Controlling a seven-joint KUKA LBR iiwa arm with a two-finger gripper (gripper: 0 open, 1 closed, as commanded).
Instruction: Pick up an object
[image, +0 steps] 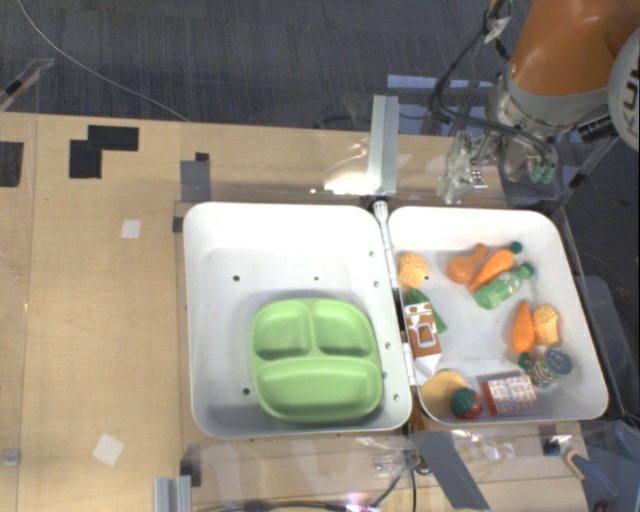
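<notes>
My gripper (468, 178) hangs under the orange-banded wrist, above the back rim of the right bin (575, 270), with nothing seen in it. Below it in that bin lie several small toys. Two orange carrots (483, 265) and a green bottle (498, 290) sit at the back. A yellow-orange piece (412, 268) is by the left wall, with a brown carton (423, 330) in front of it. Another carrot (523, 328) lies by the right wall.
The left bin (215, 260) holds a green divided plate (318, 358). At the right bin's front are a red box (508, 392), a small can (548, 365), a yellow piece (443, 384) and a green-red ball (465, 402). A metal post (384, 140) stands behind the bins.
</notes>
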